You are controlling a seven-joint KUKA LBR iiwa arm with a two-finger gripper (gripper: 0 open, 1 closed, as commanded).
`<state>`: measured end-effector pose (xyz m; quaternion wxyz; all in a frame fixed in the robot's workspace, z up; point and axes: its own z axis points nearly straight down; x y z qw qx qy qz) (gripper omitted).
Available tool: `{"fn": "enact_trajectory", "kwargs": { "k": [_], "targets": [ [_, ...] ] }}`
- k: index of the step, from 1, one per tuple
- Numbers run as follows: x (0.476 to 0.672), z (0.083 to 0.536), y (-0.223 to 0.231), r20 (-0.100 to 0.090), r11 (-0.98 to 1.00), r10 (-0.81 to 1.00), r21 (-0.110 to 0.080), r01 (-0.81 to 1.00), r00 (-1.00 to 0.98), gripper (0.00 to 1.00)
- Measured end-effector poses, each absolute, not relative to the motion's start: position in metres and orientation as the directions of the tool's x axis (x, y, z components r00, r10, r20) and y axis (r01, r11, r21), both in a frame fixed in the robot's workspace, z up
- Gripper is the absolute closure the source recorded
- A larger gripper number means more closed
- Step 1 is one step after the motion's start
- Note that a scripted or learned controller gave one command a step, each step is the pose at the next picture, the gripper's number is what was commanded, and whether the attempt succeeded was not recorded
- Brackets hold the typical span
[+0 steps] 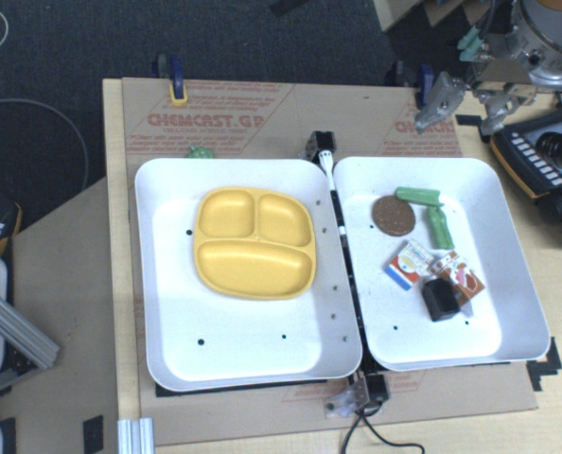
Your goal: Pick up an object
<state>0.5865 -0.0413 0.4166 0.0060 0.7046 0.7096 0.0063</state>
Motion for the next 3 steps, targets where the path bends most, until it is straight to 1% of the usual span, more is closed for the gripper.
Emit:
{"fn": "enact_trajectory", "kwargs": {
  "k": [1, 2, 3],
  "targets": [
    [0.586, 0.419, -0.044, -0.002, 0.002, 1.000, 0.006, 1.000, -0.002, 1.00],
    [0.555, 0.545, -0.096, -0.005, -0.006, 1.000, 0.018, 1.000, 0.006, 1.00],
    [0.492, 0.537, -0.118, 0.000, -0.005, 1.000, 0.000, 1.000, 0.005, 1.00]
  ]
}}
